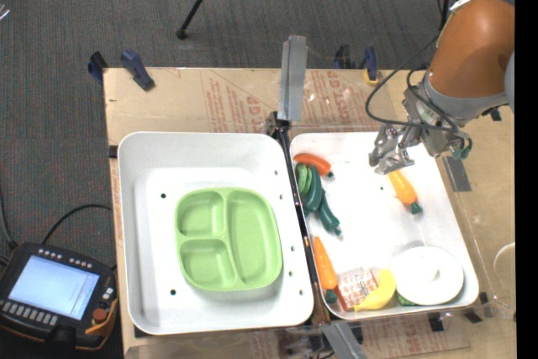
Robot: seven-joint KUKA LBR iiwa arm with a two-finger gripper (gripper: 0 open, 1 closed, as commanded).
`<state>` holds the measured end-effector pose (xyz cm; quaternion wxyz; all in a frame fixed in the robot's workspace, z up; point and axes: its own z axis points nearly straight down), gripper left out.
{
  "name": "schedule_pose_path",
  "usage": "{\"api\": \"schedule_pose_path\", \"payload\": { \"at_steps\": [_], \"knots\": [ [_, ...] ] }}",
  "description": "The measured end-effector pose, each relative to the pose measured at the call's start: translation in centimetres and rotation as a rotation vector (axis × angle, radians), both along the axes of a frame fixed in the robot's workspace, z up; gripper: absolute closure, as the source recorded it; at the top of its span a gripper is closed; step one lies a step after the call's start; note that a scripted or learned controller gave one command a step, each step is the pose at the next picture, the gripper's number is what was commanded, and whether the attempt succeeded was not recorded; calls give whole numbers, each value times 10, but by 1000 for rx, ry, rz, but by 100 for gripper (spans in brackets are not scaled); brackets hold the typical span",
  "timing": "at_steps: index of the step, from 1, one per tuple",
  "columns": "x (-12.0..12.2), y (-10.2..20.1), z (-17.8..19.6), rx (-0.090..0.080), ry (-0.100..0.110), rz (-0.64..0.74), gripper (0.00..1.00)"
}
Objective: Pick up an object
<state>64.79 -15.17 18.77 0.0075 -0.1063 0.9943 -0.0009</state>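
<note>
Orange carrot [404, 189], green tip, lying under jaws' gripper [391, 155]

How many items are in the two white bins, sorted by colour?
Green: 3, the divided tray in the left bin, the dark green vegetables and a green edge under the white plate
Orange: 3, carrot by hand, carrot, orange-red piece
White: 1, plate
Yellow: 1, banana
Red and white: 1, packet
Total: 9

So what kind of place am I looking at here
Most likely a robotics lab test bench. A robot arm's gripper hangs over two white bins of toy food, the plywood bench is clamped down, and a teach pendant lies on the carpet.
</note>
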Motion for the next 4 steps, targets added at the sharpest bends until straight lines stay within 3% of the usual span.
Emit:
{"api": "schedule_pose_path", "payload": {
  "at_steps": [1, 2, 3, 4],
  "knots": [
    [0, -7, 87, 1, 1, -60, 100],
    [-2, 71, 74, 4, 13, -55, 100],
    [-5, 141, 8, 5, 21, -115, 100],
    [-2, 157, 84, 5, 3, -169, 100]
  ]
}}
